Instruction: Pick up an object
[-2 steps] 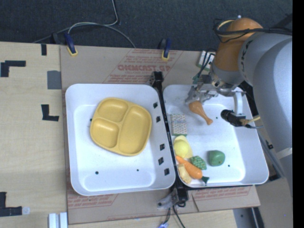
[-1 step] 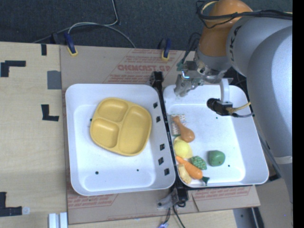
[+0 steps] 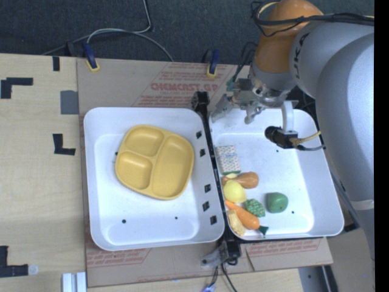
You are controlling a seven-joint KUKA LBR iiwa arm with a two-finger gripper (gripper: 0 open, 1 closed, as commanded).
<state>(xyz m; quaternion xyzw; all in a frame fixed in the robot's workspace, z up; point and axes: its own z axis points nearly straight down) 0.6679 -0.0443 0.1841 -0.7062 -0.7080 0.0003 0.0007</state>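
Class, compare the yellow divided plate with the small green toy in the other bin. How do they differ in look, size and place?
The yellow divided plate is far larger than the green toy. The plate is flat with three compartments; the green toy is a rounded lump. The plate lies alone in the left bin; the green toy sits in the right bin beside a cluster of other toy foods. Both rest on white bin floors, apart from the tool.

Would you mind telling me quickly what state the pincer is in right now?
Pincer: above the back of the right bin, nothing seen between it; open or shut cannot be told.
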